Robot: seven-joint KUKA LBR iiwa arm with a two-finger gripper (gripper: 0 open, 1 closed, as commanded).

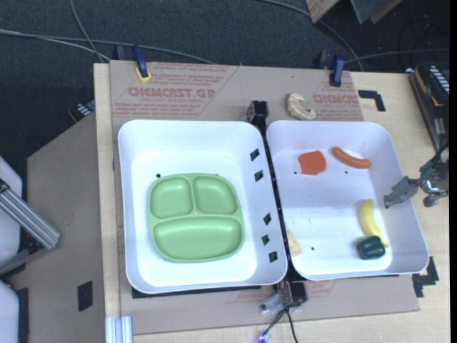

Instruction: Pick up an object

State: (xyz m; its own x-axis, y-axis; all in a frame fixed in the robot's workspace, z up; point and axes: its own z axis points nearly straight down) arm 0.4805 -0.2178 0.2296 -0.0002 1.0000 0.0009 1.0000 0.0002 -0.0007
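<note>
While claw [397, 196] hangs at right edge, spread unclear, approach step; next needs descent onto banana [369, 219]

A single fixed camera looks down from above at a slant, far enough back to take in the whole brown cardboard-covered bench [178, 91] and the dark floor beyond its far edge. Two shallow white plastic bins [136, 191] sit side by side mid-frame, the bench's near edge toward the bottom.
</note>
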